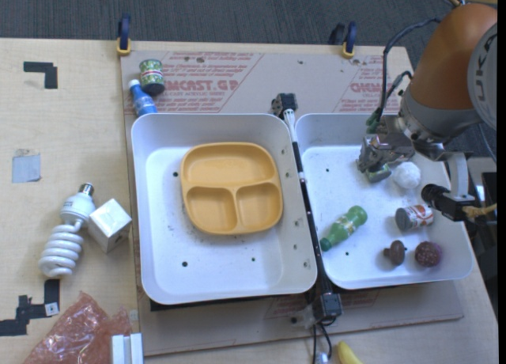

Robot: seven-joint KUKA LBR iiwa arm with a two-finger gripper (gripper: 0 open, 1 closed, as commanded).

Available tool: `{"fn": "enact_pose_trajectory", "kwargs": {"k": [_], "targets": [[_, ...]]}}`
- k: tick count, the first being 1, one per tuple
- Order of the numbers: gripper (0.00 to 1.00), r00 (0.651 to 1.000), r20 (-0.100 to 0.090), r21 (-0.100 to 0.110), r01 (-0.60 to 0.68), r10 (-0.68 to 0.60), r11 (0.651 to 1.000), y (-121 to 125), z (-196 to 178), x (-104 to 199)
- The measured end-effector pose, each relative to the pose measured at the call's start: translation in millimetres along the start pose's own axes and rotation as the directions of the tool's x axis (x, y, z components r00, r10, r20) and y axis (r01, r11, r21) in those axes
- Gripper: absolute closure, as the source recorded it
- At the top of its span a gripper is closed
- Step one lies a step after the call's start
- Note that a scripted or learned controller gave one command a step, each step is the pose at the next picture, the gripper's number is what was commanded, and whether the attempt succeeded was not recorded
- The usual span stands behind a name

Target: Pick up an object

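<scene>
My gripper (379, 155) hangs over the back of the right bin (348, 271), near its far wall. A small green thing (371, 170) lies right under it, partly hidden by the gripper. Just to the right lies a white ball (407, 175). A green bottle (344, 227) lies on its side in the middle of the bin. A small red and white can (414, 216), a brown lump (394, 253) and a dark red ball (428, 254) lie toward the front right.
The left bin (158, 267) holds a yellow divided plate (231, 187). Outside the bins, on the left, lie a spiral light bulb (65, 240), a white cube (110, 222), a small blue and green bottle (146, 85) and a red mesh bag (75, 331).
</scene>
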State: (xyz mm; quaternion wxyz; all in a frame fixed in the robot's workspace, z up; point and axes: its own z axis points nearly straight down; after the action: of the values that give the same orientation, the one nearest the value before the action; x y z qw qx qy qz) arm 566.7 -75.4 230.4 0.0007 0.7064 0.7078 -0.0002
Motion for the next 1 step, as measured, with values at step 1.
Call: {"fn": "enact_pose_trajectory", "kwargs": {"k": [1], "targets": [[0.0, 1.0, -0.001, 0.001, -0.003, 0.003, 1.0, -89.2, 38.4, -5.8]]}}
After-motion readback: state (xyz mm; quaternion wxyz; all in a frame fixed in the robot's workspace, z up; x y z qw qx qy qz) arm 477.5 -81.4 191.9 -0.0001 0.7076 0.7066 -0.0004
